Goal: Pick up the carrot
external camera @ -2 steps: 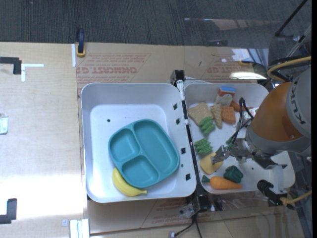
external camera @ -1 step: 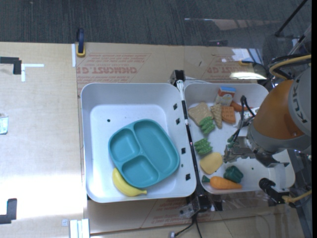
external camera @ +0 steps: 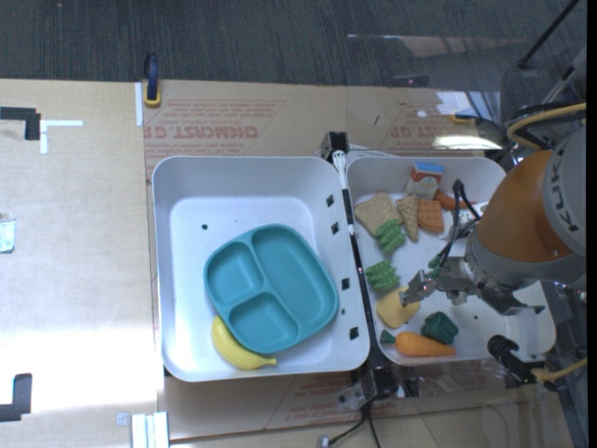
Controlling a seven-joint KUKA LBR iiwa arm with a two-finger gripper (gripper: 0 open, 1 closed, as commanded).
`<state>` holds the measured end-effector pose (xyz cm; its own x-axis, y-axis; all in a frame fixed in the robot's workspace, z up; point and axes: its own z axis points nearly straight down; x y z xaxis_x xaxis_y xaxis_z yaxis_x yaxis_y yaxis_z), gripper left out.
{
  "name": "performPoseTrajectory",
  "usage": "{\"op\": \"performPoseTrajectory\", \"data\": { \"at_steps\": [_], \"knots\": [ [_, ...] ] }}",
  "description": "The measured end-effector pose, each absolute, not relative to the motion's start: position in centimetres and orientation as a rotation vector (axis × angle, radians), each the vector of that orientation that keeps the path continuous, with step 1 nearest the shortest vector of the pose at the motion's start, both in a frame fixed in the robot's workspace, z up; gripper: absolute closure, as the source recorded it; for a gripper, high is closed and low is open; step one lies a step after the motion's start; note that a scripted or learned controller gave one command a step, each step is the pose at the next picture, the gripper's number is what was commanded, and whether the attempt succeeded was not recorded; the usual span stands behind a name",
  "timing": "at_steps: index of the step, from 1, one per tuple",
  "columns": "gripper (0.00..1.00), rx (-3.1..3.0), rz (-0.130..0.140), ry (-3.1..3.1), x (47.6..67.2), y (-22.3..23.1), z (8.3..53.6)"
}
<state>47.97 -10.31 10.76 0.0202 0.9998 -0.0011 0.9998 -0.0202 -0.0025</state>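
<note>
**Reaching for the carrot in the right bin**

The carrot (external camera: 425, 345) lies flat near the front edge of the right bin (external camera: 485, 168), just beside a dark green vegetable (external camera: 438, 326). The gripper (external camera: 417, 290) hangs above a pale yellow piece (external camera: 393, 311), with the carrot lying apart from it toward the front edge. It should shift frontward and straddle the carrot's width. Its fingers look slightly spread and empty, though the view is poor.

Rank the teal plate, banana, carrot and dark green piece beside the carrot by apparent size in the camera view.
1. teal plate, clearly largest.
2. banana.
3. carrot, somewhat shorter than the banana.
4. dark green piece, smallest.
All lie at a similar depth in the two bins, so the order seems reliable.
</note>
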Motion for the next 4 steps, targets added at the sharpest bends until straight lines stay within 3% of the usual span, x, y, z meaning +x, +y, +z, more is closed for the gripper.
{"op": "performPoseTrajectory", "data": {
  "at_steps": [2, 3, 4],
  "knots": [
    [0.0, -1.942, 0.0, -2.469, 47.9, -9.8, 9.1],
    [1.0, -1.947, -0.002, -2.469, 48.1, -9.9, 10.0],
    [0.0, -1.947, -0.002, -2.468, 48.0, -9.9, 10.0]
  ]
}}
